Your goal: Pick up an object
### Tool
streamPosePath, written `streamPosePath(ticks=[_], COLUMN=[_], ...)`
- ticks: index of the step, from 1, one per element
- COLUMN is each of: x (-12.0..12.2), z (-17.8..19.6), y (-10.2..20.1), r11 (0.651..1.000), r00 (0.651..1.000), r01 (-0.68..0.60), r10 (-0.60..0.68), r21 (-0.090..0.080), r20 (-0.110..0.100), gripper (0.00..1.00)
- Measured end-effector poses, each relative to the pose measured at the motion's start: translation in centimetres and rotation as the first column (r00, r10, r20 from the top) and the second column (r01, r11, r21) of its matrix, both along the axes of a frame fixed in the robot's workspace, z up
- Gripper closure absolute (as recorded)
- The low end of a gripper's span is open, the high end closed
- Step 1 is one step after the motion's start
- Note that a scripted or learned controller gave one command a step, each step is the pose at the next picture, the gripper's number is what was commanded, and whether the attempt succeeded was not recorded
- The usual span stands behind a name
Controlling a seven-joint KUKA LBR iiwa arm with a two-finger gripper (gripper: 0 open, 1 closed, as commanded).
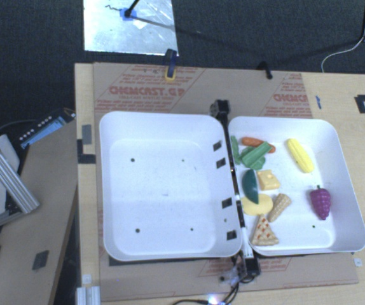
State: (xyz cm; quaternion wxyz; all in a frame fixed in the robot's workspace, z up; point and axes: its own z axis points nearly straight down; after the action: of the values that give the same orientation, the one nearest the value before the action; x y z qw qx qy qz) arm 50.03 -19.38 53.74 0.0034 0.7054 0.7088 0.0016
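Dark carpet surrounds a wooden bench (pixel 335 88) topped with a printed cardboard sheet (pixel 151 88).

Bins, two, shallow and white, side by side and joined along a black hinge strip:
- Left bin (pixel 163 186): bare white floor with a few small dark dots.
- Right bin (pixel 341 170): all toy food items, grouped mostly toward its left half.

Contents of right bin, left to right:
- One green bean pod (pixel 234 150), lying against the left wall.
- One dark green leaf-shaped piece (pixel 250 184).
- One orange carrot (pixel 253 142), near the far edge.
- One green vegetable piece (pixel 257 155), just below the carrot.
- One yellow round slice (pixel 257 205).
- One pizza wedge (pixel 264 232), nearest the front wall.
- One cheese block (pixel 269 180).
- One ice-cream cone (pixel 279 205), touching the yellow slice.
- One yellow corn cob (pixel 300 155), tilted.
- One purple grape bunch (pixel 320 203), well apart from the rest.

Other: one yellow clamp (pixel 170 68) at the cardboard's far edge; one silver square panel (pixel 130 16) on the carpet beyond.
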Motion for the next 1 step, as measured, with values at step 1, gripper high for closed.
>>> streamPosePath(ticks=[1], x=[-1.39], z=[-0.22], y=[-0.18], r11=[1.000], r00=[1.000], r01=[0.002], r10=[-0.002], r21=[0.002], r20=[-0.004], gripper=[1.00])
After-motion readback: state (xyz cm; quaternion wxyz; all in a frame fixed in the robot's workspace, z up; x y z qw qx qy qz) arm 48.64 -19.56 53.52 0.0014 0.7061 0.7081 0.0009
